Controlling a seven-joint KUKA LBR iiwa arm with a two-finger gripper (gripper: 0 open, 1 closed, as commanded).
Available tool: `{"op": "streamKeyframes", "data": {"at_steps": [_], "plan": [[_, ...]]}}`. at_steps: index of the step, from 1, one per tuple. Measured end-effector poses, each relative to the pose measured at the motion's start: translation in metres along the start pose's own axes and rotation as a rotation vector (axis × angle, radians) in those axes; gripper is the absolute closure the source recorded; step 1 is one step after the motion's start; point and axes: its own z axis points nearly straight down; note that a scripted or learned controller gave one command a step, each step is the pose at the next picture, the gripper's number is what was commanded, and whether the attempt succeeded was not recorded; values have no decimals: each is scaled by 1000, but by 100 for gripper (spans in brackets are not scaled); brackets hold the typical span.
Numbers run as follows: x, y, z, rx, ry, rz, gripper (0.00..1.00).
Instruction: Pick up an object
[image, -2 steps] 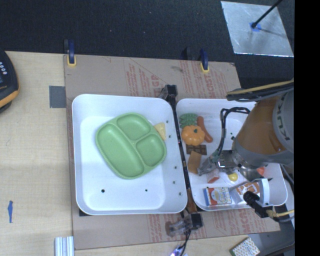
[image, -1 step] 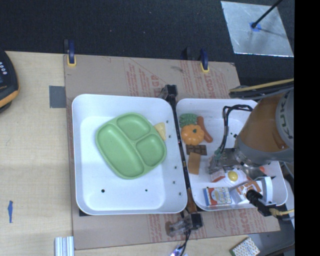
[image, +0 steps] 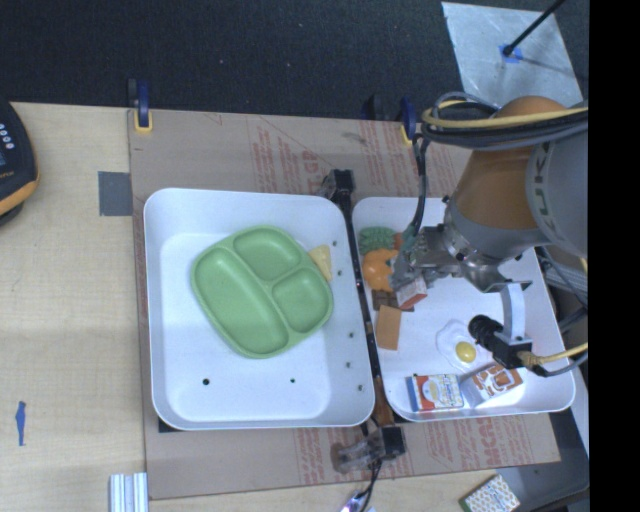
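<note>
hand (image: 408, 282) low over far-left clutter in right bin (image: 560, 330) | finger state: cannot tell | targets: orange piece (image: 377, 268), brown block (image: 387, 327) just beside | risk: crowded pile, likely glancing miss or pinching two together

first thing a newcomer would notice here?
Probably the green divided plate, lying alone in the middle of the left bin. Next, the grey arm with its orange band reaching in from the right over the right bin, its gripper low among small items near a fried egg toy.
</note>
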Motion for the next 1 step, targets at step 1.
{"op": "streamKeyframes", "data": {"at_steps": [1], "plan": [[53,-70,-17,15,2,1,100]]}}
